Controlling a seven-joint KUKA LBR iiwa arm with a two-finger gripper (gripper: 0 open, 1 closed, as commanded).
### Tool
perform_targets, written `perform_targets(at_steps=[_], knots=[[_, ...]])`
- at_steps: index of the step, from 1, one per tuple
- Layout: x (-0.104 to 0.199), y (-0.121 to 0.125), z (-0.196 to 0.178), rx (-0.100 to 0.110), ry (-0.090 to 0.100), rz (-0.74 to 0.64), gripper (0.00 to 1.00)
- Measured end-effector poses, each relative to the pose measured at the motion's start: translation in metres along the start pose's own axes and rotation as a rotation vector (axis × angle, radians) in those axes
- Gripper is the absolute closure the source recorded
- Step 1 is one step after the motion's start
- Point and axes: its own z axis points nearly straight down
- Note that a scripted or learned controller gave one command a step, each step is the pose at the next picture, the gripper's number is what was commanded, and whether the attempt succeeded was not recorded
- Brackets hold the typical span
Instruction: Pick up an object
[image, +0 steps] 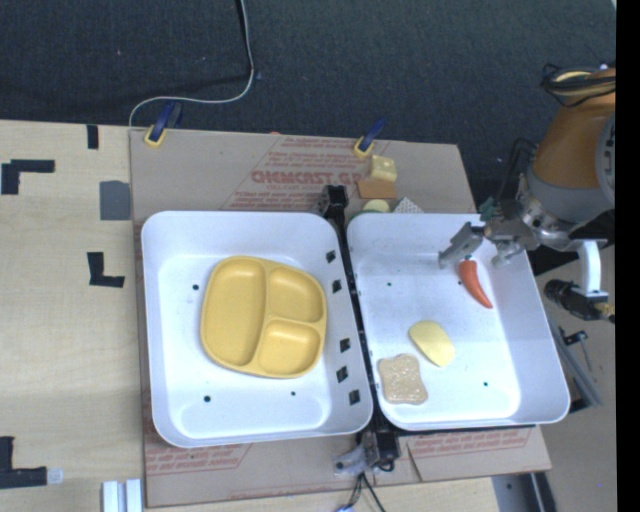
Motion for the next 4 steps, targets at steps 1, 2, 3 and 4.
perform_targets(at_steps=[1, 2, 3, 4], knots=[[-0.052, 0.014, 0.128, -0.003, -0.004, 0.003, 0.00], [-0.051, 0.016, 0.109, -0.006, -0.005, -0.001, 1.00], [0.052, 0.033, 0.122, -0.002, 0.001, -0.008, 1.00], [0.118, 0.016, 0.016, -0.007, 0.002, -0.007, 1.00]])
